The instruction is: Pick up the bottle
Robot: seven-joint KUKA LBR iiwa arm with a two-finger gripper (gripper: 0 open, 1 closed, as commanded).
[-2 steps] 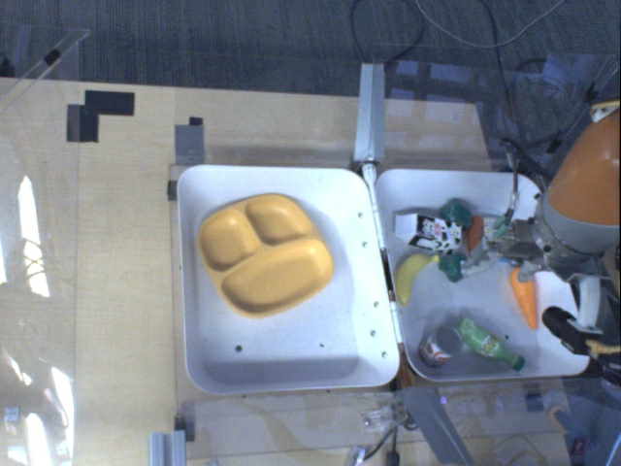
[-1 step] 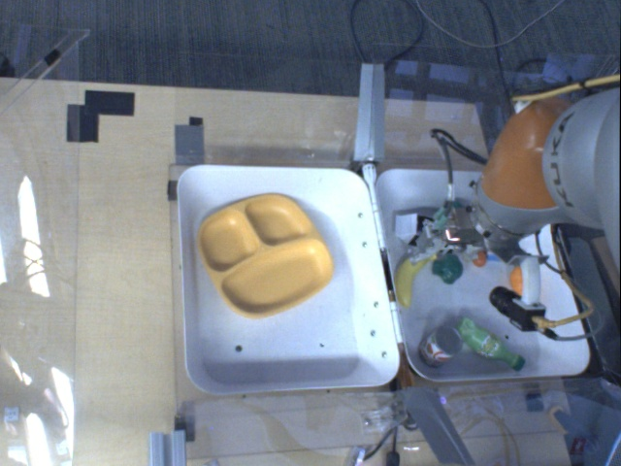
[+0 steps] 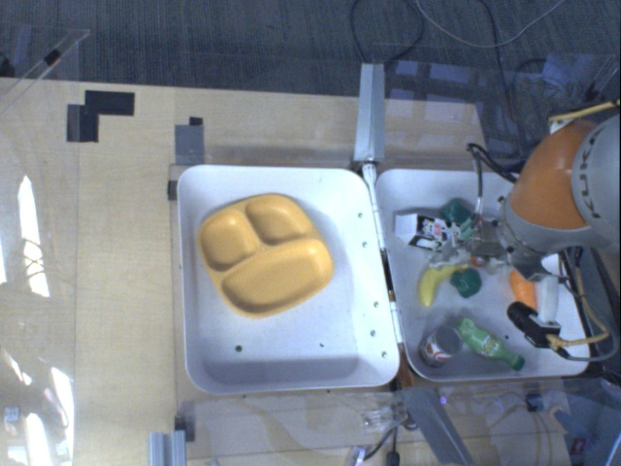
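Note:
The green bottle (image 3: 490, 346) lies on its side near the front of the right bin (image 3: 408, 197), its cap pointing toward the front right. My gripper (image 3: 469, 251) hangs low over the middle of that bin. It is well behind the bottle and apart from it, just above a yellow banana (image 3: 436, 282) and a small dark green round object (image 3: 468, 282). Nothing visibly sits in the gripper.
Also in the right bin are a grey can (image 3: 439, 348) left of the bottle, an orange object (image 3: 522, 289), a green object (image 3: 455, 210) at the back, and a white and black packet (image 3: 423, 228). The left bin (image 3: 194, 357) holds a yellow compartment tray (image 3: 266, 254).

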